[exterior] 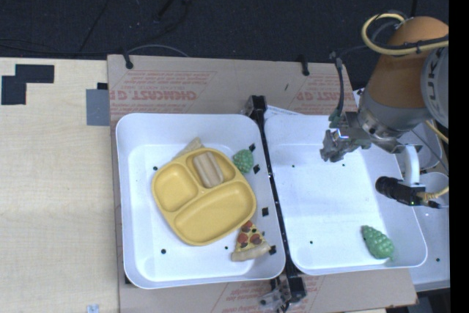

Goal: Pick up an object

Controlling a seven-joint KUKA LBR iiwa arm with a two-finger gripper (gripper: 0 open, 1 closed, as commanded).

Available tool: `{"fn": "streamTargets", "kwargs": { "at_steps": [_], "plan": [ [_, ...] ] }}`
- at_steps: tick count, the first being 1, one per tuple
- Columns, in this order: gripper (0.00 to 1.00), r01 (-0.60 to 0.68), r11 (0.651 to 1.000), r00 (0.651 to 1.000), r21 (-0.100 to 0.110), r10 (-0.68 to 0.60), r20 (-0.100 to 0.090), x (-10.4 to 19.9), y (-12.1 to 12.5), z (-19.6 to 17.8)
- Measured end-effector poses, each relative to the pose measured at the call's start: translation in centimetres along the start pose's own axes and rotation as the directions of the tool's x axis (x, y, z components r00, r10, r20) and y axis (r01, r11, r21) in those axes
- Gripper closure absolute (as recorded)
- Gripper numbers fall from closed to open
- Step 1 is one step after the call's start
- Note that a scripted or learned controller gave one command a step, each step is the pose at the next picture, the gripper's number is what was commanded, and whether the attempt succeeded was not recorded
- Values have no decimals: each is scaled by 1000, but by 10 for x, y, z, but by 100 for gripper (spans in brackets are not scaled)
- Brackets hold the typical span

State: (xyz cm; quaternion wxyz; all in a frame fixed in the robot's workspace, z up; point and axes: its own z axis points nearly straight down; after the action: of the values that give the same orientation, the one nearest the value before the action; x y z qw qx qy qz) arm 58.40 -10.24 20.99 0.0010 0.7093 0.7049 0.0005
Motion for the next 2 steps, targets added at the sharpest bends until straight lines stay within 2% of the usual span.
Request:
{"fn": "streamTargets", "kwargs": {
  "at_steps": [1, 2],
  "plan": [
    [100, 7, 1000, 1000, 0, -7, 0, -1, 1, -42],
    [100, 9, 1000, 1000, 7, -9, -2, 53, -9, -28]
  ]
}}
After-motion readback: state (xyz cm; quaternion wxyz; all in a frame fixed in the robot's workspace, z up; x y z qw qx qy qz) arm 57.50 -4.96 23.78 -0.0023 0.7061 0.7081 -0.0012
